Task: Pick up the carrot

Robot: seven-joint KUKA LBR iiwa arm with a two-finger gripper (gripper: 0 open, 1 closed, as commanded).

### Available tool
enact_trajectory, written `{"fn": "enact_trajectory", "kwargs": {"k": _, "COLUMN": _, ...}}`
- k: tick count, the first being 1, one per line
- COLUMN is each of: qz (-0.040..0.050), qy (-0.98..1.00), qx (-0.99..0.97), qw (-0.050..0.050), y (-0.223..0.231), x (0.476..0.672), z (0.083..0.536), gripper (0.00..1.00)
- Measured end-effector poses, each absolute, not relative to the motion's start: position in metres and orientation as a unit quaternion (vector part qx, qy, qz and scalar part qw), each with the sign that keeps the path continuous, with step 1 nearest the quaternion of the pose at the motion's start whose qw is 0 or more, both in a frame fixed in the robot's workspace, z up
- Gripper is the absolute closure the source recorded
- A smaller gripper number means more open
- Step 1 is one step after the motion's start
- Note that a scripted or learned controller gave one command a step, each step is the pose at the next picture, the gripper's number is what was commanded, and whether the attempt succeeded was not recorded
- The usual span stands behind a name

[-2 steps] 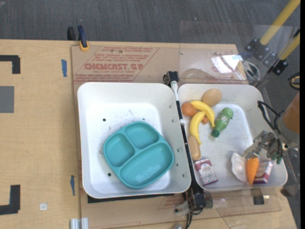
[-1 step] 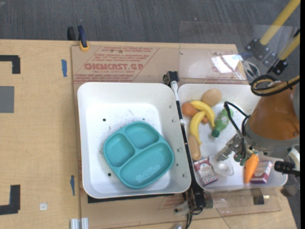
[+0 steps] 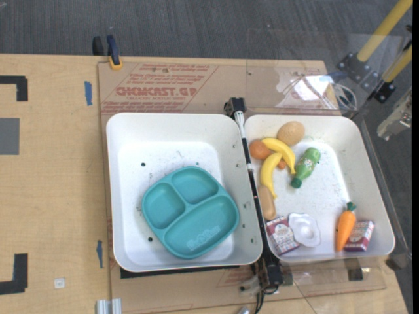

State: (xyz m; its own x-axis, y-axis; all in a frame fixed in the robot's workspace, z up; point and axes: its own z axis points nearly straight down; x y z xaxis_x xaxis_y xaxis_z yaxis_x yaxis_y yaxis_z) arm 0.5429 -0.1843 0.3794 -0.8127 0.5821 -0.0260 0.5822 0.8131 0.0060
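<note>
Camera view: carrot [image 3: 344, 227] lies in the right bin [image 3: 366, 154], near-right corner, leaning on a small red carton [image 3: 359, 235], with a fried egg [image 3: 304, 229] just left. Banana [image 3: 273, 164] and green bottle [image 3: 305, 166] sit farther back. Teal plate [image 3: 190, 211] is in the left bin [image 3: 128, 175]. Pincer state: cannot tell.

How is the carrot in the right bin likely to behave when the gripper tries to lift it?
The carrot looks like a smooth plastic toy, so probably stiff and light, perhaps slippery. Its rounded, tapered body may roll or squirt out of a pinch. It lies against a small carton near the right bin wall, which could crowd the fingers.
</note>
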Motion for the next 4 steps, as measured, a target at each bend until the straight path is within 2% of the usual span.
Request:
{"fn": "enact_trajectory", "kwargs": {"k": 1, "qz": 0.0000, "qy": 0.952, "qx": 0.306, "qw": 0.004, "y": -0.182, "x": 0.541, "z": 0.371, "gripper": 0.00}}
{"fn": "enact_trajectory", "kwargs": {"k": 2, "qz": -0.0006, "qy": 0.935, "qx": 0.356, "qw": -0.003, "y": -0.225, "x": 0.498, "z": 0.214, "gripper": 0.00}}
{"fn": "enact_trajectory", "kwargs": {"k": 3, "qz": 0.0010, "qy": 0.970, "qx": 0.242, "qw": -0.001, "y": -0.211, "x": 0.480, "z": 0.137, "gripper": 0.00}}
{"fn": "enact_trajectory", "kwargs": {"k": 4, "qz": 0.0007, "qy": 0.945, "qx": 0.326, "qw": 0.003, "y": -0.190, "x": 0.483, "z": 0.090, "gripper": 0.00}}
